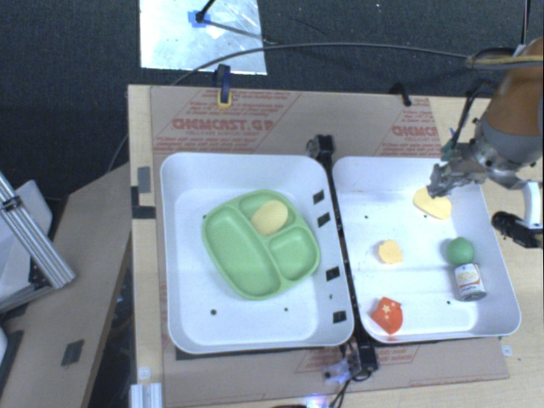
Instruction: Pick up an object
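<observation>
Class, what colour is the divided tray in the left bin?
Light green; the divided tray shows clearly in the camera view.

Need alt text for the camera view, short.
The arm's pincer is low over a flat yellow piece in the right bin. The left bin holds a green divided tray with a yellow item.

The table (110,228) carries a brown board (280,113) printed with red lettering. Two white bins sit on the board side by side, touching along a black clipped seam: the left bin (183,313) and the right bin (501,313).
</observation>
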`<state>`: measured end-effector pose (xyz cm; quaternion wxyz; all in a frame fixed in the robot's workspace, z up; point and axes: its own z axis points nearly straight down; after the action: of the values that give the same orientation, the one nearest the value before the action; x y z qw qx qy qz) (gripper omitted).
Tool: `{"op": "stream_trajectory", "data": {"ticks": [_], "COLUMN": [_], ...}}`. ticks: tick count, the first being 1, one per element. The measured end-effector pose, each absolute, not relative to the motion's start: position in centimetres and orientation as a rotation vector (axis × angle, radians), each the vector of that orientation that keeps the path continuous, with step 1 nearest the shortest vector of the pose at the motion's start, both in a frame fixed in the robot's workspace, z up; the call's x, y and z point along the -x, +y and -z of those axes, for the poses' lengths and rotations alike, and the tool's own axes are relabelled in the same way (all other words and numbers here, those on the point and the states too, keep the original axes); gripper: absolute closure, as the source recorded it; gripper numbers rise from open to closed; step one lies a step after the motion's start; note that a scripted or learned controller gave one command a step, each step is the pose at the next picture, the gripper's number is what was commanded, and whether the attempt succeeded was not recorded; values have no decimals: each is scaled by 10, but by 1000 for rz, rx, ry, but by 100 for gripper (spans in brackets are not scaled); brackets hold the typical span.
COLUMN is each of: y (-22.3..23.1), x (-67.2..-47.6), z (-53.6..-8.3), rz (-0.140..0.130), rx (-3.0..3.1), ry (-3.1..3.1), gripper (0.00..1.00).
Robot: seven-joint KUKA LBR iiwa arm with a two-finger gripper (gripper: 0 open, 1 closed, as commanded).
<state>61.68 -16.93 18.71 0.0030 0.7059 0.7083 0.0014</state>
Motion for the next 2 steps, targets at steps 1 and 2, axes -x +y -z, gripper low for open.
{"op": "stream_trajectory", "data": {"ticks": [1, 2], "y": [-176, -176], "x": [-615, -616], "z": [-249, -254], "rz": [-6, -3], "rx": [-2213, -2215], "ry": [2219, 2224], "gripper": [100, 100]}}
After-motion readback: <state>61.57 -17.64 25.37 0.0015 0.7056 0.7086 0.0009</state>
